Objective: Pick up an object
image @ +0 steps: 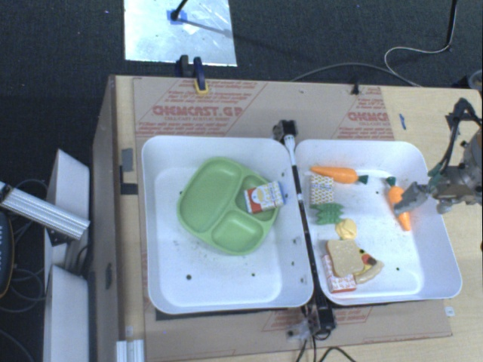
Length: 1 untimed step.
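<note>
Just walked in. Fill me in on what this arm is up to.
The arm's pincer is down at the right edge of the right bin, close by a small orange carrot piece. Whether it grips anything is unclear. That bin also holds a whole carrot, a slice of bread and other toy food. The left bin holds a green divided plate with a small carton on it.

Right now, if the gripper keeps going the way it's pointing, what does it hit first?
Probably the small orange carrot lying right at the gripper tip in the right bin. Depth is hard to judge from above, so it may already be touching it.
</note>
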Available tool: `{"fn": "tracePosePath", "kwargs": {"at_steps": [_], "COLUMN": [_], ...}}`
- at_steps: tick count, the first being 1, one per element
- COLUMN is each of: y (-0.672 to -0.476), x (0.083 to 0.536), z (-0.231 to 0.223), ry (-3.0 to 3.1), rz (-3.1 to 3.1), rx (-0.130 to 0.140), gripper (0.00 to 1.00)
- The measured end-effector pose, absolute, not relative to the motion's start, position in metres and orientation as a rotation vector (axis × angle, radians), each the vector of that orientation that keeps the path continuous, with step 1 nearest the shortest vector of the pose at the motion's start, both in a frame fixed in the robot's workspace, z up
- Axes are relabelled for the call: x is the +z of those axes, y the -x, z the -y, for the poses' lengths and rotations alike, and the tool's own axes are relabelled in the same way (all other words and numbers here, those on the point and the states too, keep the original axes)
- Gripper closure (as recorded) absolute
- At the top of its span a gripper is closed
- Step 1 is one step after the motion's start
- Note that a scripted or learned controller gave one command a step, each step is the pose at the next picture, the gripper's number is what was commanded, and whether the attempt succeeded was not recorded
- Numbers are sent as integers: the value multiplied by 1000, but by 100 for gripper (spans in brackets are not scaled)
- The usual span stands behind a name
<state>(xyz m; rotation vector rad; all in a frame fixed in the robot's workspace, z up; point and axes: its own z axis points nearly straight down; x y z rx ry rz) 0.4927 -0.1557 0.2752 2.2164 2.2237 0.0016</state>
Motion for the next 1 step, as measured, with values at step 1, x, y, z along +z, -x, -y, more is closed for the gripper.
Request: {"fn": "tracePosePath", "kwargs": {"at_steps": [1], "y": [-546], "x": [115], "z": [135], "ry": [-2220], "rz": [-2226], "rx": [-2], "gripper": [0]}}
